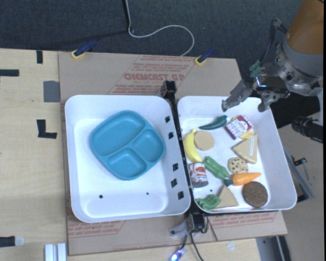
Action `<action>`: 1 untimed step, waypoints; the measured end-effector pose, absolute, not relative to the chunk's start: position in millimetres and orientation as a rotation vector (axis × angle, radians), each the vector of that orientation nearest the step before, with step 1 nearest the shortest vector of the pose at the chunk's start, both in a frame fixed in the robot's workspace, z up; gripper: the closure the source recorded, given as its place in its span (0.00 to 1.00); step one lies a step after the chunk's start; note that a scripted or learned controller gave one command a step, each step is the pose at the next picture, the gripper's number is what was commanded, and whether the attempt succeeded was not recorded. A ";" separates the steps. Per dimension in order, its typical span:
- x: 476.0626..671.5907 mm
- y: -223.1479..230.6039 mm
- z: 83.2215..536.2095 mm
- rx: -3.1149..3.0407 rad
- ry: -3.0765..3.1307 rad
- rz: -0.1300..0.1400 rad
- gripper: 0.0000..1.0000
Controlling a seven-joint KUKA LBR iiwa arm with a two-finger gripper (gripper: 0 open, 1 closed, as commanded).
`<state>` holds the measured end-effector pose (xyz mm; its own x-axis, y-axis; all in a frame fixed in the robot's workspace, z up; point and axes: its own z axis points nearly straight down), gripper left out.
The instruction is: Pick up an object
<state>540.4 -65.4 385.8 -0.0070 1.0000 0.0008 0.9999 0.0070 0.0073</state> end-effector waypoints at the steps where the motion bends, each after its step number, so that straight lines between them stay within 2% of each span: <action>1: 480.3 -8.5 331.7 2.221 2.234 -0.009 0.00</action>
<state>480.3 -8.5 331.7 -0.0058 1.0000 0.0020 0.9999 0.0059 -0.0100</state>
